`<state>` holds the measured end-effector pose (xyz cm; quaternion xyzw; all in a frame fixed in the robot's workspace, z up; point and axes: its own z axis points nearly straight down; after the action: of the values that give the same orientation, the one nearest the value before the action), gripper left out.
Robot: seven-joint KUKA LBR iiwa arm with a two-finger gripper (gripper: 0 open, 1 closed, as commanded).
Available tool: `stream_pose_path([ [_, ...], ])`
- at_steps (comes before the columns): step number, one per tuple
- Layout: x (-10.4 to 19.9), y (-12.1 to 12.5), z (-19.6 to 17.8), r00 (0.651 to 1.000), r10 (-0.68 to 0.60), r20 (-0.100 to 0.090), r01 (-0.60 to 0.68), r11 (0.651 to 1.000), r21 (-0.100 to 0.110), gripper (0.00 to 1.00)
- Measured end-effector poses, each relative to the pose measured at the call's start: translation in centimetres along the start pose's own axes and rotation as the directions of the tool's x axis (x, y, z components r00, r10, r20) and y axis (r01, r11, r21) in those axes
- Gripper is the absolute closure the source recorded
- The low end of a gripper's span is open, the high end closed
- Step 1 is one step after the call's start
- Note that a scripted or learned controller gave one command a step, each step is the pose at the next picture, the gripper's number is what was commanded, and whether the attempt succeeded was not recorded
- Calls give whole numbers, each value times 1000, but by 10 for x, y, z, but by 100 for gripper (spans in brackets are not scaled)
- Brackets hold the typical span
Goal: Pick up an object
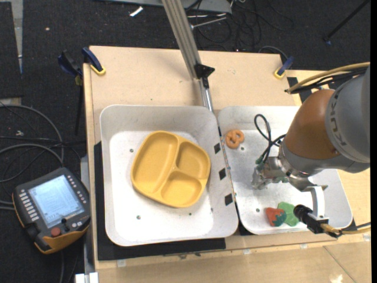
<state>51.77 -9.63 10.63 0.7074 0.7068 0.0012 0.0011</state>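
An orange pretzel-shaped toy (234,138) lies near the back left of the right bin (247,217). A red and green toy (280,215) rests near that bin's front edge. My gripper (263,175) hangs over the middle of the right bin, between the two toys, under the grey and orange arm (321,134). Nothing shows in it. A yellow divided plate (171,168) sits in the left bin (118,158).
A metal pole (185,34) slants from the back down to the divider between the bins. A teach pendant (52,208) lies left of the bench. Clamps sit at the bench's back corners. A black cable (263,131) loops over the right bin.
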Motion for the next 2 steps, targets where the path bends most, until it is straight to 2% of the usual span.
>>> stream_pose_path([
  [2,-3,9,-126,1000,-4,2,4,1000,-5,100],
])
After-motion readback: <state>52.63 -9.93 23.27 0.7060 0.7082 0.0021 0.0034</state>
